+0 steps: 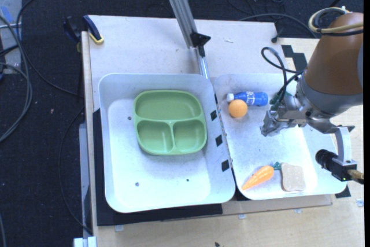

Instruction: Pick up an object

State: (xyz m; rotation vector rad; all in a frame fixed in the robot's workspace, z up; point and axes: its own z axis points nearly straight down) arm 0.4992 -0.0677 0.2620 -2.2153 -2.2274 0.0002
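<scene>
Supporting everything is a pale counter [150, 43], with two shallow white bins side by side on it and a dark floor strewn with black cables [34, 72] around it.

Surroundings: a grey metal pole [180, 0] slants down from the top of the view to the seam between the bins. A small clamp with a yellow tip [92, 32] sits at the counter's far left corner.

Left bin [115, 176]: well to the left of the hand; contains one green divided plate [170, 122] with three compartments, lying flat.

Right bin [254, 81]: the hand [269, 126] hangs over its middle, on a grey arm with an orange band [338, 55]. Whether its fingers are spread or pressed together cannot be told from this angle; nothing is seen between them.

Contents of right bin:
- Orange ball [237, 109], round, plain, just left of the hand and slightly beyond it.
- Blue bottle with a white cap [248, 98], lying on its side, touching the ball on its far side.
- Toy carrot [258, 176], orange with a green top, lying aslant near the front rim, on the near side of the hand.
- Tan bread-like slice [293, 177], flat, just right of the carrot's green end, near and slightly right of the hand.
</scene>
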